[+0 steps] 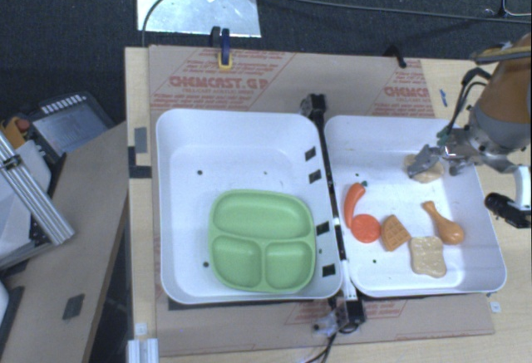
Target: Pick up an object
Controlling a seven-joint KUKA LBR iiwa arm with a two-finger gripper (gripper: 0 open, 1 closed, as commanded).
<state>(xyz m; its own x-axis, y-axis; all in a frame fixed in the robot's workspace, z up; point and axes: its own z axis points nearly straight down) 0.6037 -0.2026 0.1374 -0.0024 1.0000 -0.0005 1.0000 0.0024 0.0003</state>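
Observation:
The right bin (391, 137) holds several toy foods: an orange carrot (355, 198), a red tomato (365, 228), a brown waffle piece (395, 233), a chicken drumstick (444, 223) and a bread slice (428, 256). A small tan piece (428, 175) lies near the bin's far right side. My gripper (426, 159) hangs low right over that tan piece and partly hides it. Whether it touches the piece I cannot tell.
A green divided plate (261, 239) lies in the left bin (208, 145). A black divider (326, 187) runs between the bins. The arm (503, 112) reaches over the right bin's right rim. Grey equipment (58, 129) sits on a side table at the left.

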